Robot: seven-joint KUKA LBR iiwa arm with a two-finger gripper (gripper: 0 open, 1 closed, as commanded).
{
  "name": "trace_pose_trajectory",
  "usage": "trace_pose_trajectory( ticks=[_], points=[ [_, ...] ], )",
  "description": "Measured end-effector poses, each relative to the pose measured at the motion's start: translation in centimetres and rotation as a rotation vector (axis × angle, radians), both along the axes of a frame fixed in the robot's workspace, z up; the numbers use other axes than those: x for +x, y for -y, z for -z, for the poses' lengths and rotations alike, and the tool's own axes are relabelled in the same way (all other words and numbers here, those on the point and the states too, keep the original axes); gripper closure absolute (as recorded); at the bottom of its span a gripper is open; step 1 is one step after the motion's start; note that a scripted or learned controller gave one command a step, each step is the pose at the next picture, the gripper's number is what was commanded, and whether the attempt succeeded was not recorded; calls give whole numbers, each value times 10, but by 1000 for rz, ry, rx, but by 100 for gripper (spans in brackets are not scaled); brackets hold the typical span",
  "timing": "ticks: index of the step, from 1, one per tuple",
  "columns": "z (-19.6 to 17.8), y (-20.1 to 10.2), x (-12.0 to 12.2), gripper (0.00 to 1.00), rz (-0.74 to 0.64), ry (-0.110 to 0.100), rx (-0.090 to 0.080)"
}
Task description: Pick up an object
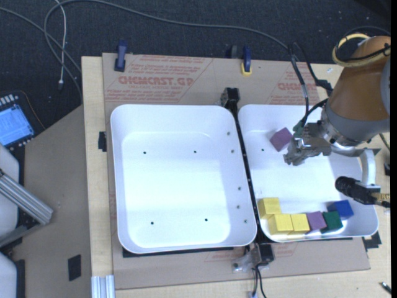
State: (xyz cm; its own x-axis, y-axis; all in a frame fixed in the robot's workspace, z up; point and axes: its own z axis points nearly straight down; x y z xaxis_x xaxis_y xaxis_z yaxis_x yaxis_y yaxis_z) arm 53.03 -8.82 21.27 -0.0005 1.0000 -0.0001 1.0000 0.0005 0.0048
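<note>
In the right bin (273, 185) a purple block (281, 139) lies near the far left part. My gripper (296, 154) hangs just to its right and slightly nearer the camera, low over the bin floor. Along the bin's near edge runs a row of blocks: yellow ones (277, 216), a purple one (317, 220), a green one (333, 220) and a blue one (342, 209). I see nothing between the fingers.
The left bin (180, 179) sits beside the right one on a cardboard-covered bench. Blue clamps (121, 56) hold the cardboard at the far edge. Cables trail across the dark floor beyond. A black part of the arm (355, 190) juts over the right bin's near right.
</note>
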Motion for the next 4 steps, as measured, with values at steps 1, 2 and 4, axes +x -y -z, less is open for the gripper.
trace_pose_trajectory(
  ticks=[1, 2, 4],
  points=[
    [-21, 0, 1, 100, 0, -2, 0],
    [-10, -45, 19, 100, -3, -5, 1],
    [-8, -145, 51, 100, -4, -5, 2]
  ],
)
